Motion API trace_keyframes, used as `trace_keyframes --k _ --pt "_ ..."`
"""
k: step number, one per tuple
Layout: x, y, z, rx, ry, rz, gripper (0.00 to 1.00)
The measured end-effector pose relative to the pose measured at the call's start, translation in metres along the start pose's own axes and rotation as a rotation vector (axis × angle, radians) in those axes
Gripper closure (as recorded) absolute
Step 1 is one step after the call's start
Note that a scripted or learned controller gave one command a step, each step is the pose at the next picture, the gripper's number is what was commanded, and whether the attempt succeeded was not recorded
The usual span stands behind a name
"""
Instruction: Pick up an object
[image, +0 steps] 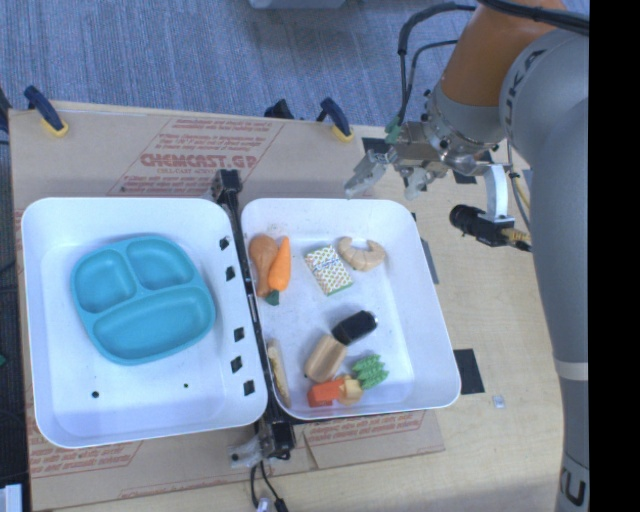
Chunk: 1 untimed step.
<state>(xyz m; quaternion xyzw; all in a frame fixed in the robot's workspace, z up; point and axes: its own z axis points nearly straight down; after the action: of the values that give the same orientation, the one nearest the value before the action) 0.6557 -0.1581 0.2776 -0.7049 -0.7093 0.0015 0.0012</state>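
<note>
A: So, how many things are sitting on the counter (480, 300)?

B: Two white bins are lying side by side. The left bin (40, 330) is carrying one blue divided plate (143, 297) with three compartments. The right bin (425, 320) is holding the toys: one carrot (281, 262) lying against an orange-brown piece (262, 256), one small patterned packet (328, 270), one croissant (361, 253), one black piece (354, 326) touching a tan block (325, 356), one green leafy piece (369, 371) beside a red and orange piece (330, 391), and one thin tan strip (277, 370) along the left wall.

A: Anything around them?

B: Three clamps are gripping the cardboard sheet's far edge: one (46, 110) at the left, two (335, 115) near the middle. Nothing is covering the toys.

A: And the hand?

B: The hand (392, 178) is hovering beyond the right bin's far rim, near its right corner, fingers spread apart, pinching nothing and touching nothing. The croissant is lying nearest to it, well apart.
</note>
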Motion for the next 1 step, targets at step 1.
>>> trace_keyframes --k 1 --pt "0.0037 -0.0297 0.1865 -0.003 -0.001 0.063 0.00"
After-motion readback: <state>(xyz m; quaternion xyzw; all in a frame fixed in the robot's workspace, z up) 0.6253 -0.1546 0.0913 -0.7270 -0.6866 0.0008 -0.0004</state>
